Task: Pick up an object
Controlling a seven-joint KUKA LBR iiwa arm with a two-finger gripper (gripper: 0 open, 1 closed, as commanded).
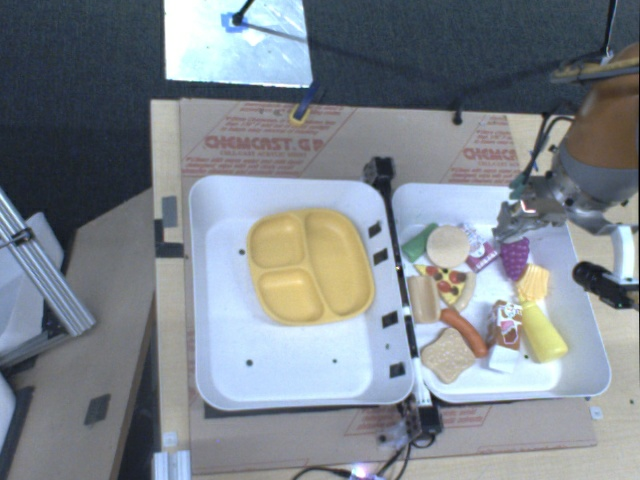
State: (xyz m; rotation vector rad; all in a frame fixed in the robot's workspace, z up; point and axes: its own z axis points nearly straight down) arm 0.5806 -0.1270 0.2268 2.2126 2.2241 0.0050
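The right bin (590, 368) holds several toy foods: a round bun (447, 246), a green piece (417, 243), a pizza slice (452, 284), purple grapes (515, 258), a yellow ridged piece (533, 283), a red sausage (465, 332), a toast slice (447, 356), a yellow bottle (543, 332) and a small carton (506, 326). My gripper (512, 224) hangs over the bin's upper right part, just above the grapes and to the right of the bun. Nothing shows held in it.
The left bin (215, 368) carries a yellow three-part plate (308, 265). A black divider (395, 288) runs between the bins. The arm's grey body (600, 168) and orange band (610, 118) overhang the right bin's far right corner. A black fitting (605, 283) sticks out at the right rim.
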